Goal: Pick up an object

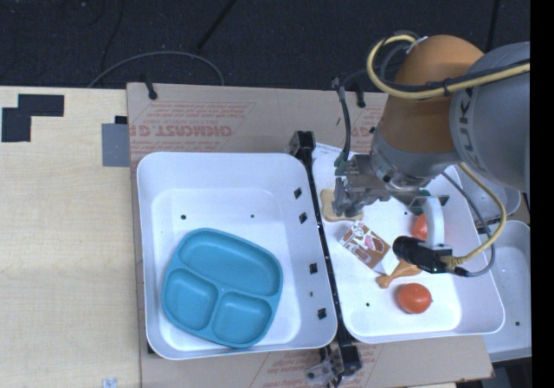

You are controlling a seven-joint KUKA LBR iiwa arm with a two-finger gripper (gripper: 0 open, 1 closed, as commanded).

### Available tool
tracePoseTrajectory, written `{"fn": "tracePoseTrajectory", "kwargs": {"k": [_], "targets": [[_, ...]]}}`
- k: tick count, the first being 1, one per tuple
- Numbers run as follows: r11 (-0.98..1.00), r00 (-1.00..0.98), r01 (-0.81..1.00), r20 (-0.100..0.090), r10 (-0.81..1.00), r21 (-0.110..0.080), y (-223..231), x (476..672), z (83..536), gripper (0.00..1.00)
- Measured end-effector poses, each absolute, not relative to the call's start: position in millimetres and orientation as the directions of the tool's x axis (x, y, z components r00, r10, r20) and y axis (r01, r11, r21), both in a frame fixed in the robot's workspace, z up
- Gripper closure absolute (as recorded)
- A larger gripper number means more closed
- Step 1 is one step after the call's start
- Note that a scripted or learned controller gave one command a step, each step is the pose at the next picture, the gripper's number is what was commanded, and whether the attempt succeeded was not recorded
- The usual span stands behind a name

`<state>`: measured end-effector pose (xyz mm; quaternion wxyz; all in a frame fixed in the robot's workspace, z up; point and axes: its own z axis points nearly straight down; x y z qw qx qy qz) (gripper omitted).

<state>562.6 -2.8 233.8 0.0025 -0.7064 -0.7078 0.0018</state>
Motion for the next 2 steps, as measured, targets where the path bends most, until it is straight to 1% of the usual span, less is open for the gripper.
{"fn": "tracePoseTrajectory", "kwargs": {"k": [1, 2], "targets": [[0.004, -0.004, 1.0, 0.001, 1.0, -0.006, 41, 537.8, 239, 1.0], [0.005, -0.005, 1.0, 0.001, 1.0, -0.006, 96, 523.5, 239, 1.0]]}}
